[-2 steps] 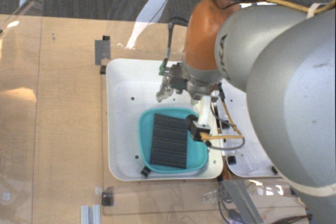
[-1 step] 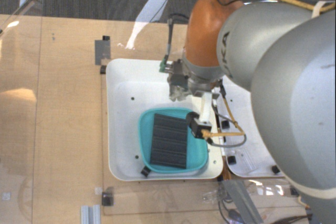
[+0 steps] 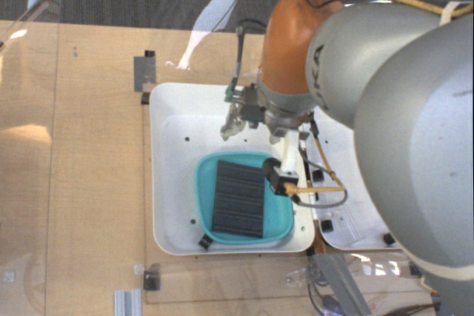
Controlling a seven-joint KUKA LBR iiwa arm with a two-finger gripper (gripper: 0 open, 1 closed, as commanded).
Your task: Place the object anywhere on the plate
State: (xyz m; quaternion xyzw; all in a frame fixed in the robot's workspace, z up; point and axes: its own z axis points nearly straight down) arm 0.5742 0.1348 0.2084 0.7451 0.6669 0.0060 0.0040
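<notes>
gripper [image 3: 235, 122]: hangs from the grey wrist over the far half of the left bin, above bare white floor.
grip state: i cannot tell from here whether it is released or clenched, because the wrist hides too much of it.
arm [image 3: 385, 85]: bulky and grey, reaching in from the side behind the gripper, and it covers most of the right bin.
orange band [image 3: 296, 33]: sits on the arm just above the wrist, directly behind the gripper.
dark ribbed block [image 3: 238, 197]: the task's thing, a flat rectangular slab, lies on the teal plate. it is straight out on the near side of the gripper, apart from it and not touching.
teal plate [image 3: 204, 185]: a shallow rounded square in the near half of the same bin, its far rim close under the gripper. the block covers its middle, with the long sides running away from the gripper at a slight tilt.
left bin [image 3: 167, 159]: white, and lies beneath both gripper and plate.
right bin [image 3: 355, 222]: a white strip of it shows past the plate, on the arm's side of the gripper.
small black piece [image 3: 205, 241]: sits at the plate corner farthest from the gripper, against the rim, too small to identify.
bench [image 3: 74, 159]: pale wood, lying open on the side of the gripper away from the arm.
</notes>
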